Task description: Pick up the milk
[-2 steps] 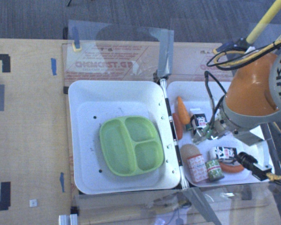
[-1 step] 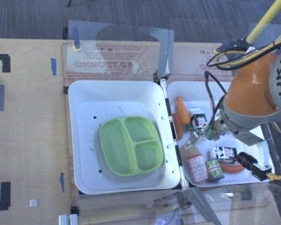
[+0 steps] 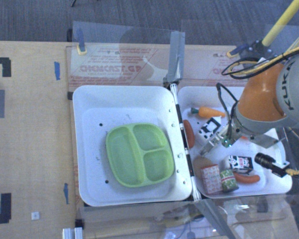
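The milk is a small carton with black and white cow patches. It lies on its side in the right bin, near that bin's front. My gripper hangs over the middle of the same bin, to the left of the carton and a little further back. It is apart from the carton and nothing shows in its grasp. The grey and orange arm covers the bin's back right part.
Around the milk lie a red sausage, a green can, a pink box and a brown disc. A carrot and another sausage lie further back. The left bin holds a green divided plate.
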`<state>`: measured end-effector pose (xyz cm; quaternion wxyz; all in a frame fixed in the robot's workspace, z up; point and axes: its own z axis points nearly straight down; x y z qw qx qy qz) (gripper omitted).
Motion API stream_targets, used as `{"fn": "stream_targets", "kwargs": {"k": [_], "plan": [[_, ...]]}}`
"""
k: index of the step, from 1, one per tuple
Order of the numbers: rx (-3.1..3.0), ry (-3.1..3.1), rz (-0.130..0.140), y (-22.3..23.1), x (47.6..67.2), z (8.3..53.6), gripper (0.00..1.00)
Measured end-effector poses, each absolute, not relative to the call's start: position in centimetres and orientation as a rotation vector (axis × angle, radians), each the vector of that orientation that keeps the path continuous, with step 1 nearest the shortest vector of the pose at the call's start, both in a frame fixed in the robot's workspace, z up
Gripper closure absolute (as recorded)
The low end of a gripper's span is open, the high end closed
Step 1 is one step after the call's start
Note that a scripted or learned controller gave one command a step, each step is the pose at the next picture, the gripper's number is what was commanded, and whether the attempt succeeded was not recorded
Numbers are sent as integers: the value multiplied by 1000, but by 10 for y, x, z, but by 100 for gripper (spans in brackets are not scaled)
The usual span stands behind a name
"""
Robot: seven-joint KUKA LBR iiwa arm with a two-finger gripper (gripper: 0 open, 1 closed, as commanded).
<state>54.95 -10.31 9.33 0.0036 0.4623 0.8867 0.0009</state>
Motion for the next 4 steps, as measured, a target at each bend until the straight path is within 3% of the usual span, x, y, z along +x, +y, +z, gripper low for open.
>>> {"fn": "stream_targets", "kwargs": {"k": [1, 2, 3, 4], "plan": [[2012, 2406, 3, -114, 600, 86, 0], [1596, 2703, 1, -91, 547, 185, 0], [1547, 2733, 0, -149, 480, 173, 0], [1223, 2874, 1, -120, 484, 108, 0]]}}
